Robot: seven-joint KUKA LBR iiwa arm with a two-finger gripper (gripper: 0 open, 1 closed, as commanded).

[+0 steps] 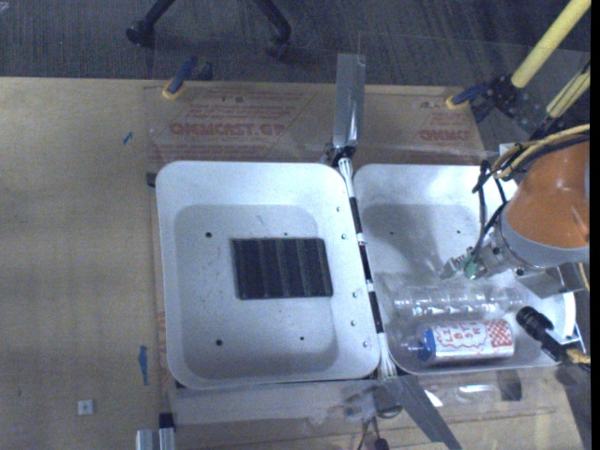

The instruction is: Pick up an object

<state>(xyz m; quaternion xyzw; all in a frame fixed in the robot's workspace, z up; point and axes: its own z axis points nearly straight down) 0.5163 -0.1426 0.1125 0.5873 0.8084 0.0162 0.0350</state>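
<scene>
reaching in from the right, the gripper (pixel 466 267) hung low inside the right bin (pixel 412 195), its tip near the middle of the bin floor, and whether it was released or clenched could not be told from this slanted view; nothing could be seen held in it. above it rose the grey arm (pixel 525 242) with its orange band (pixel 558 200). just in front of the tip, towards the near wall, a clear plastic bottle (pixel 459 300) lay on its side across the bin, close to the gripper, though contact could not be made out. beside the bottle, against the near wall, a small tube (pixel 473 338) with a red-and-white checked label lay on its side as well, roughly parallel to the bottle, its blue cap (pixel 424 345) pointing towards the left bin (pixel 187 204). that bin sat right beside the first, their rims touching, and a dark ribbed slab (pixel 281 268) lay flat at the middle of its floor, well apart from the gripper. both bins rested on the pale wooden bench (pixel 66 251), over a sheet with red lettering (pixel 225 127), and a blue clamp (pixel 180 78) gripped the far edge of that sheet.
</scene>
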